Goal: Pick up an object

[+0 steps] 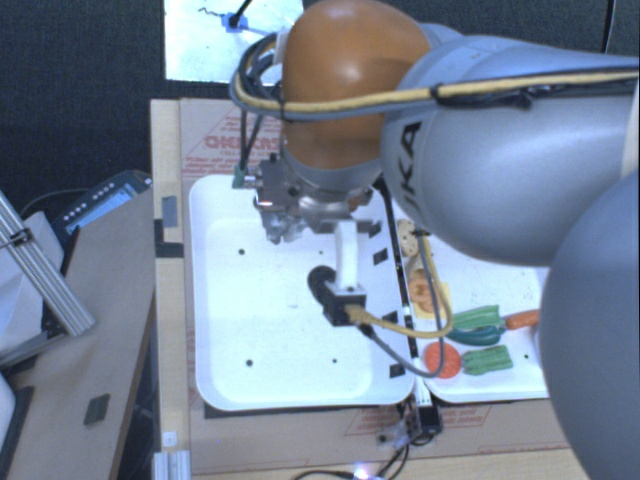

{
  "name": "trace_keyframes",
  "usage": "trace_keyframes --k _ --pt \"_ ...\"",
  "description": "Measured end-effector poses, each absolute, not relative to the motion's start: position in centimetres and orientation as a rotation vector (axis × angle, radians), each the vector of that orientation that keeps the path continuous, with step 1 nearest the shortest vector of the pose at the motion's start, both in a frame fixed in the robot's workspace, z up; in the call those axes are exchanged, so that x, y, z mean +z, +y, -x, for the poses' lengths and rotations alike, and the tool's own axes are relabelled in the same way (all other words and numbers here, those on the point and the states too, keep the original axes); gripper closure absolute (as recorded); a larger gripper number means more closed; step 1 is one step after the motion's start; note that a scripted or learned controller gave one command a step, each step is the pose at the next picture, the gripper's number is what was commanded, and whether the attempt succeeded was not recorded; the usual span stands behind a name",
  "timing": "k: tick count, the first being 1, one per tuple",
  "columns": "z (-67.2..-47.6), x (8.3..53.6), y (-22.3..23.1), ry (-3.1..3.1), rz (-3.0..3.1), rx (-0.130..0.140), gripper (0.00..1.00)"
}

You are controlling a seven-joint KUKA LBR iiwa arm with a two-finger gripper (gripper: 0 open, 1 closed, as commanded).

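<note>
The grey arm [500, 138] reaches in from the view's right and covers much of the far side of the scene, its orange band above the wrist. Under it the worktop [168, 318] carries two white bins side by side. The left bin [240, 368], on the view's left, has a bare white floor with a few small dark specks. The right bin [495, 286] holds all the loose things I can make out.

The tool [283, 218] hangs below the wrist over the far part of the left bin. It is shadowed and blurred, so I cannot tell whether it is apart or together, and nothing is seen clamped in it.

Toward the front of the right bin lie an upper green piece [478, 318] and a lower green piece [490, 360], each with its long axis running roughly across the view. A red round thing [445, 360] sits just beside the lower one, on the side toward the wall between the bins. A small orange piece [522, 319] lies past the upper one, cut off by the arm. Two tan things [425, 293] lie close to that wall, too blurred to name.

Every candidate lies to the view's right of the tool, across the wall, and most lie nearer the front as well. The tan things look nearest. The green pieces seem the surer choice, taken across their short width. I judge that no grasp is made yet.
</note>
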State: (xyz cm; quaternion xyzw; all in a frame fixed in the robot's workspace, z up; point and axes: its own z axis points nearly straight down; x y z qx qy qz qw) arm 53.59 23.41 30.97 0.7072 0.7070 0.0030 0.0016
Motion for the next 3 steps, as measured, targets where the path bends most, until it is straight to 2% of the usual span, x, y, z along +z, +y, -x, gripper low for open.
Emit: trace_keyframes --k 1,2,3 --pt "-52.9 21.2 22.9 2.225 -2.223 -0.014 1.0" --pt "-52.8 33.5 23.5 2.224 -2.213 0.021 1.0" --pt "-53.6 23.4 23.3 2.224 -2.223 -0.013 1.0"
